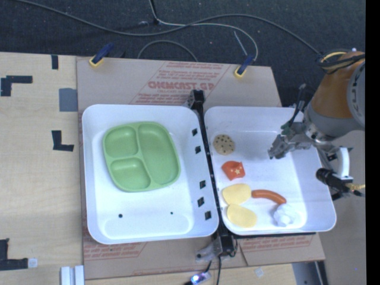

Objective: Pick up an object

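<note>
Right bin (261,119): cookie (223,143), tomato slice (233,170), sausage (269,195), two yellow chips (238,204), white lump (284,216)

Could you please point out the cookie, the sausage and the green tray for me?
cookie (223,143), camera view, centre of its face
sausage (268,196), camera view, middle of its length
green tray (172,172), camera view, right rim

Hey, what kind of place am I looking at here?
Most likely a robotics lab test bench: a robot arm with its claw reaching into a white bin of toy food, cardboard sheet clamped under the bins, loose cables behind.
</note>
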Tool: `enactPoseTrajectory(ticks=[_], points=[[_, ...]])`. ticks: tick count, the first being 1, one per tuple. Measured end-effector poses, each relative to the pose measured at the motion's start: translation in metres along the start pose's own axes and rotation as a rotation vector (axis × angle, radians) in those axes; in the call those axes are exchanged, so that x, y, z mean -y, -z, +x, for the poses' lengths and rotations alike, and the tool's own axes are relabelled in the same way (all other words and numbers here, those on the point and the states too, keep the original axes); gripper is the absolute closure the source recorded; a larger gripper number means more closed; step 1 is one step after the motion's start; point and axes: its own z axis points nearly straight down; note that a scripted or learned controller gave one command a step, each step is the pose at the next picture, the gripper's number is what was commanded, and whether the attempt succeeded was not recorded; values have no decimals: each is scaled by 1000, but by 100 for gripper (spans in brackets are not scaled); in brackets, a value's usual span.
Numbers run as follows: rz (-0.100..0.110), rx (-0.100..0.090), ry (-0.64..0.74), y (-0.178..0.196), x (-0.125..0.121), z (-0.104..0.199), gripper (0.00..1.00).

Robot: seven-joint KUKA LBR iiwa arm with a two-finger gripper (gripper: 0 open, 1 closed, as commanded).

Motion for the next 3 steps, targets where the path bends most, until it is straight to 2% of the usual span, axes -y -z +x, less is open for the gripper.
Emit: enactPoseTrajectory(ticks=[2, 3], points=[[-3, 1, 2, 126, 0, 5, 100], [1, -1, 1, 151, 0, 6, 100]])
